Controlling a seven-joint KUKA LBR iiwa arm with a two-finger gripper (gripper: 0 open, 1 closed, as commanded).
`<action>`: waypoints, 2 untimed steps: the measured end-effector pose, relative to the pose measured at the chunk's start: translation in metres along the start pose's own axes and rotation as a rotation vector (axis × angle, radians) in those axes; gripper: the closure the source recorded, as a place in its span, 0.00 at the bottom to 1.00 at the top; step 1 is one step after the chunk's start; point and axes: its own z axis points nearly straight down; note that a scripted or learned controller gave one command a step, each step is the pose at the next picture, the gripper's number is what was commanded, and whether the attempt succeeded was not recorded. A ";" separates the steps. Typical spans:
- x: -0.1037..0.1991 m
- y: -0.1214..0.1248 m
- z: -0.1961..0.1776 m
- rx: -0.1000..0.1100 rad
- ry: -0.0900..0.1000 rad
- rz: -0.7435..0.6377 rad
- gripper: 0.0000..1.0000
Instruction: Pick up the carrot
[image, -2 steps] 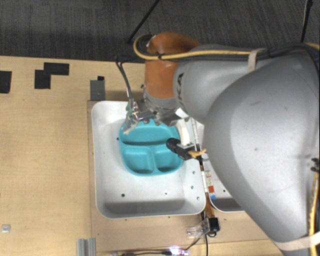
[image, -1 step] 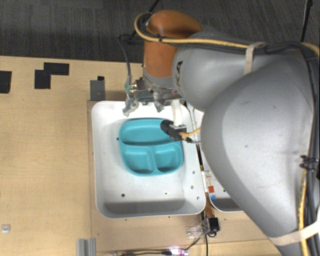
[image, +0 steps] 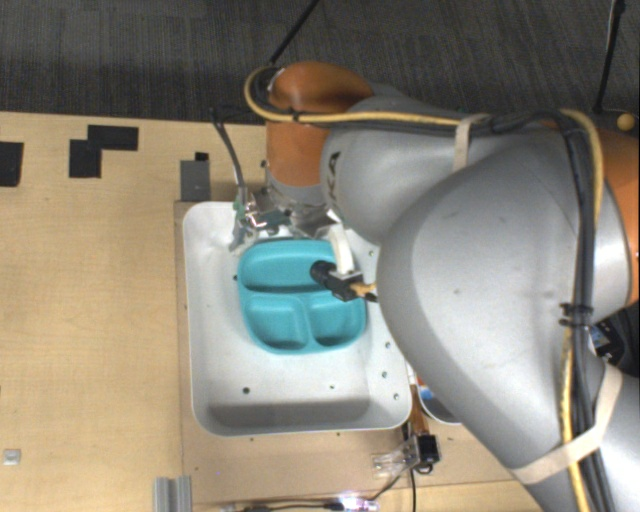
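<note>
Grey arm (image: 480, 300) comes in from the right & takes up most of that side, w/ its orange band (image: 295, 140) sitting over the far edge of the white bin (image: 215, 400). Gripper (image: 262, 218) is just below the band, at the bin's far wall, near the far-left corner of the teal tray (image: 290, 310). Gripper state: can't tell, since the wrist hides the business end from above, & nothing can be seen grasped. The tray lies flat in the far half of the bin w/ 3 compartments: one long one on the far side, two smaller ones on the near side. A black plug w/ a yellowish tip (image: 342, 282), hanging off the arm, overlaps the tray's right edge. Carrot: position can't be told. There's only a small orange-red sliver (image: 414, 380) at the arm's edge, just right of the bin's near-right corner, too little of it in view to say what it is. A black cable (image: 228, 150) runs from the far side down to the gripper area. The tan surface (image: 90, 300) carries black marker shapes (image: 105, 148) at far left & a small grey block (image: 195, 178) just beyond the bin's far-left corner. Dark carpet (image: 120, 40) lies beyond the surface.
</note>
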 end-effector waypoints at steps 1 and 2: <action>0.003 0.001 -0.101 -0.003 0.001 0.207 0.00; 0.004 0.002 -0.109 -0.002 -0.001 0.196 1.00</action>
